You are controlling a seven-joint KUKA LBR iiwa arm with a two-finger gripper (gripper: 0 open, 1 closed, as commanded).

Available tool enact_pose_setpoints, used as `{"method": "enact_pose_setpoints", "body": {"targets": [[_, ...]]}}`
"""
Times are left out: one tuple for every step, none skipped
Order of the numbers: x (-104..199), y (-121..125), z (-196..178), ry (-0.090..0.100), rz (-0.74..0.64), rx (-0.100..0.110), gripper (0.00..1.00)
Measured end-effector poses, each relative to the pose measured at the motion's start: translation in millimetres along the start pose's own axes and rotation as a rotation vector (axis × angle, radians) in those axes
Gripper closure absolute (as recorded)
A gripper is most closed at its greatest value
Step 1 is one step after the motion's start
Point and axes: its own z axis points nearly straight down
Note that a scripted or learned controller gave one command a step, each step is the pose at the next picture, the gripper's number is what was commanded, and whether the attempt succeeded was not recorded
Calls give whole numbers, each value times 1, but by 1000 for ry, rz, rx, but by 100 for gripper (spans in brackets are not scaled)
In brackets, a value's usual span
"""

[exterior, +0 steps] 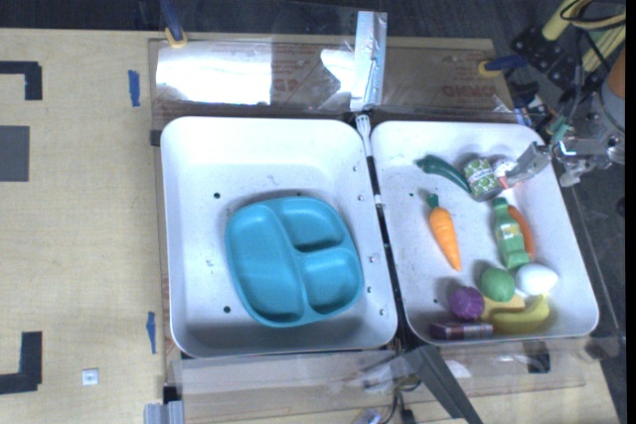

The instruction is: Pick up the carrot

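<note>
Front of right bin: purple toy (pixel 464 301) and dark tube (pixel 459 331) are lying nearest the camera, with a banana (pixel 519 315) just beside them toward 3 o'clock
Right bin (pixel 393 233): sitting beside the left bin (pixel 189 164), which is holding a blue divided tray (pixel 294 259)
Carrot (pixel 443 229): lying flat in the right bin's left-centre, green top pointing to 12 o'clock, orange tip tapering toward 5 o'clock; it is lying apart from its neighbours
Neighbours: green bottle (pixel 509 237) at 3 o'clock of the carrot, green ball (pixel 498 284) and white egg (pixel 538 279) toward 4 o'clock, dark green vegetable (pixel 444 171) at 12 o'clock
Gripper (pixel 527 164): hanging over the bin's far right corner, at about 2 o'clock from the carrot; whether it is open or closed I cannot tell, and nothing is showing in its grasp
Handling: the carrot is looking like a light, stiff plastic toy, smooth and likely slippery, tending to roll
Where to grip: across the thick upper body just below the leaves, closing along the 9-to-3 line
</note>
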Motion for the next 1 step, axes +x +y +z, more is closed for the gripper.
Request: {"method": "enact_pose_setpoints", "body": {"targets": [[77,-24,118,-2,-248,-6,0]]}}
